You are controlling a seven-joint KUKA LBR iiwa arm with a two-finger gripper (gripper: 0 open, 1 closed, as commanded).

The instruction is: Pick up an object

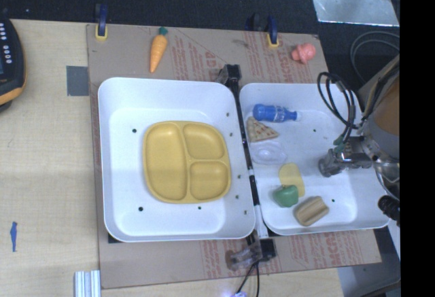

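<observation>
Gripper (331, 165) hangs low at the right bin's (319, 224) right side — nothing seen between its fingers. Objects sit apart to its left: blue bottle (274, 113), yellow block (291, 176), green piece (286, 196), tan block (310, 210).

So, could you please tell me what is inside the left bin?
The left bin holds a yellow divided tray lying flat near its middle, its three compartments bare. Whatever lies beneath the tray is covered.
</observation>
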